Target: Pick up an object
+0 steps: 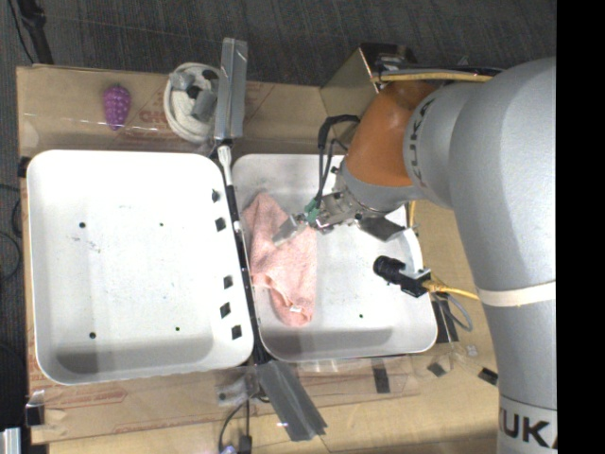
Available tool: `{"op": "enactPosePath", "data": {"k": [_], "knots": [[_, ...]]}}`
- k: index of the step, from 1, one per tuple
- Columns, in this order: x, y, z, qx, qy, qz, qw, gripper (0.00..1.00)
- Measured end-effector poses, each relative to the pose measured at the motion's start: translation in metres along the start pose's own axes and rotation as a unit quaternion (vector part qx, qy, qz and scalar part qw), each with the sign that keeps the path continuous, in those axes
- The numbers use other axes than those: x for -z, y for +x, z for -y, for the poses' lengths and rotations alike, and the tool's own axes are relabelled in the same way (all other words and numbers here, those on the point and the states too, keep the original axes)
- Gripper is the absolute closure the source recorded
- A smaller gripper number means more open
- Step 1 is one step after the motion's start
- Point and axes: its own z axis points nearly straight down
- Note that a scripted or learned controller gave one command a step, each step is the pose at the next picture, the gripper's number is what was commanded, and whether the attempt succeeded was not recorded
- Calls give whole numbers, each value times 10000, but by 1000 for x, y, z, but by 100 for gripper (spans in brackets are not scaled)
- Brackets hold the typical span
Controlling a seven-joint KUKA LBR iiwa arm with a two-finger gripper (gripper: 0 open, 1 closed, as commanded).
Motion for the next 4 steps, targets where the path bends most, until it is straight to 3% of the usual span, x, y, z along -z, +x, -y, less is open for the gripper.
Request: {"op": "enactPosePath", "data": {"k": [1,3,4], "knots": [[-26,-25,-39,-778,-21,6,9970,0],[-26,-43,26,-698,-36,4,9976,0],[-27,10,1,-177,-11,-2,9998,0]]}}
